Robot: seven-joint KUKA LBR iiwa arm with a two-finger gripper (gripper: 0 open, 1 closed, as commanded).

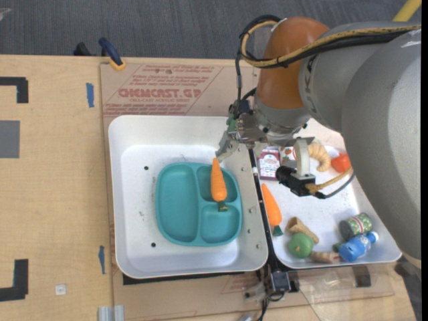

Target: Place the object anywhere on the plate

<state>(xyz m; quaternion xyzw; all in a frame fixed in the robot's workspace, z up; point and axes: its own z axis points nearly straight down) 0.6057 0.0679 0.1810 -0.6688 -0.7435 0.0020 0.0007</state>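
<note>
Carrot (218,182) lies on the teal plate (175,209), across the divider ridge, stem end toward the near compartment. End effector (231,141) hangs just above its tip; open or closed, cannot tell. Risk: if the arm brushes the carrot on retreat, it could roll off the ridge, or off the plate. Left bin (127,179) holds plate and carrot. Right bin (334,219): second carrot (271,208), green fruit (300,245), blue bottle (353,247), small box (269,163)
</note>
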